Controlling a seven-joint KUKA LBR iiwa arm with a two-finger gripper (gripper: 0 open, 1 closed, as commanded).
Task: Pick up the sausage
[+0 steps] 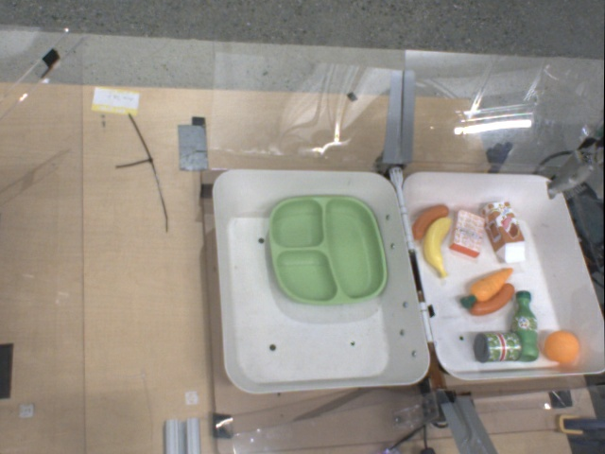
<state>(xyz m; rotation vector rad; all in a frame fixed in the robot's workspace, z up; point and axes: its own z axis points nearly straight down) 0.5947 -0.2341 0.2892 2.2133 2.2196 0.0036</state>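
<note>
**Locating the sausage with the tool at the frame edge**

Lying in the right shallow white bin (558, 253), the reddish-brown sausage (493, 301) touches a plastic orange carrot (492, 283). A second orange-red sausage (430, 219) sits beside a yellow banana (434, 247). The grey tool (577, 170) is cut off at the right edge; its opening state cannot be determined. It touches nothing.

The arm (579, 166) is cut off by the right edge, so the state of its jaws cannot be told. The labels on the small cartons (468, 233) are too small to read. The right bin's (588, 282) far side runs off frame.
</note>
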